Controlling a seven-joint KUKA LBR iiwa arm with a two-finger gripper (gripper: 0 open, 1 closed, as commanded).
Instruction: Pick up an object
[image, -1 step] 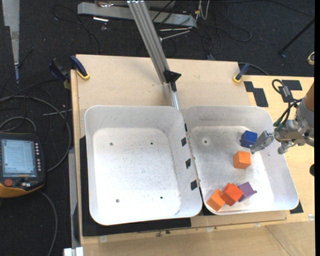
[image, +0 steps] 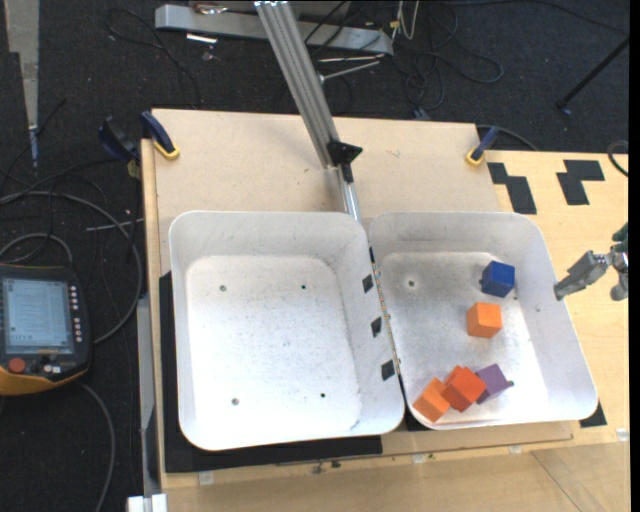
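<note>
The right bin (image: 535, 245) holds several small blocks. A blue cube (image: 497, 278) lies near its right wall, with an orange cube (image: 484, 320) just below it. At the bin's front sit an orange block (image: 432, 400), a red-orange cube (image: 464, 387) and a purple block (image: 493, 380), packed close together. My gripper (image: 588, 273) shows at the frame's right edge, outside the right bin's right wall and level with the blue cube. Nothing is seen between its fingers.
The left bin (image: 190, 300) stands beside the right one, sharing a middle rim. A grey metal pole (image: 305, 85) slants down from the top to the bins' junction. A teach pendant (image: 38, 325) lies on the floor at left.
</note>
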